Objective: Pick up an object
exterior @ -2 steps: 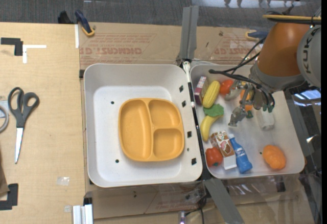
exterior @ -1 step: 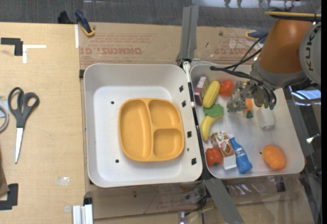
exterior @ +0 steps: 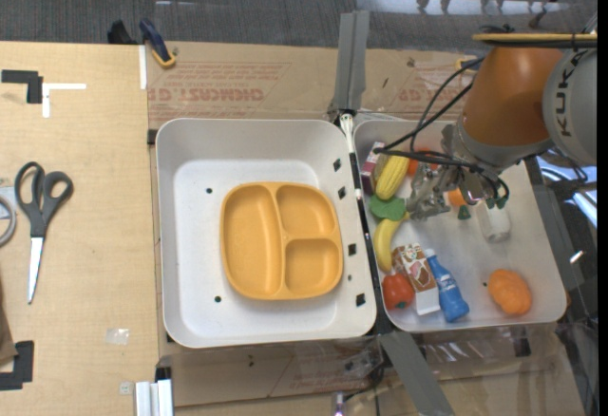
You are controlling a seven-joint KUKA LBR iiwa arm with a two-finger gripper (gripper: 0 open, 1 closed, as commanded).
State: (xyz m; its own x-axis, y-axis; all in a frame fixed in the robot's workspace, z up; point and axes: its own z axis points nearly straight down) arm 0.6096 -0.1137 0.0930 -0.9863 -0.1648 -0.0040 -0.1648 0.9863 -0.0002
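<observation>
My gripper [exterior: 429,198] hangs under the orange wrist band in the upper middle of the right bin [exterior: 546,243]. Its metal fingers point down-left toward the toys along the bin's left side. There lie a yellow corn cob [exterior: 391,176], a green piece [exterior: 388,208], a banana [exterior: 384,241] and a red tomato-like toy [exterior: 398,291]. A small carton [exterior: 415,269] and a blue-and-white tube [exterior: 448,289] lie near the front. An orange fruit [exterior: 510,293] sits at the front right. I see nothing clearly held between the fingers.
The left bin [exterior: 180,215] holds a yellow divided plate [exterior: 282,240]. Scissors [exterior: 40,210] lie on the bench at far left. A clear cup-like item [exterior: 495,223] sits right of the gripper. Cables run from the arm over the right bin's back edge.
</observation>
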